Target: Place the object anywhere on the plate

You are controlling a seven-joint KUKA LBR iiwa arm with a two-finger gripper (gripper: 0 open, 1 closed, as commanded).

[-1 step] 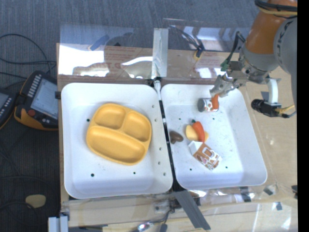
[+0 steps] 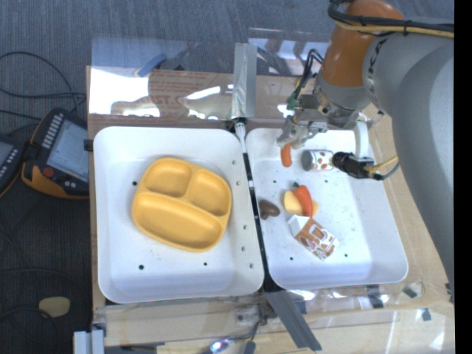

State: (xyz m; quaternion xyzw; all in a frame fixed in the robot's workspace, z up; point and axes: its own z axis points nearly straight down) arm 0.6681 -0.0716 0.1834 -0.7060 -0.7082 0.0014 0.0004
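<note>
Gripper [image 2: 289,140] sits at the back of the right white bin [image 2: 383,264], fingers clamped on a small orange carrot-shaped piece [image 2: 286,155]. Grasp looks done; still left: carry it over the divider to the yellow sectioned plastic plate [image 2: 182,203] and release.

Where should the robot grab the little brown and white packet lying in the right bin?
Probably across its short width, coming straight down from above. The packet lies flat and slanted on the right bin's floor, so its two long edges are the easiest for the fingers to pinch. Its lower right end looks freest; the yellow and orange piece sits close to its upper left end.
</note>
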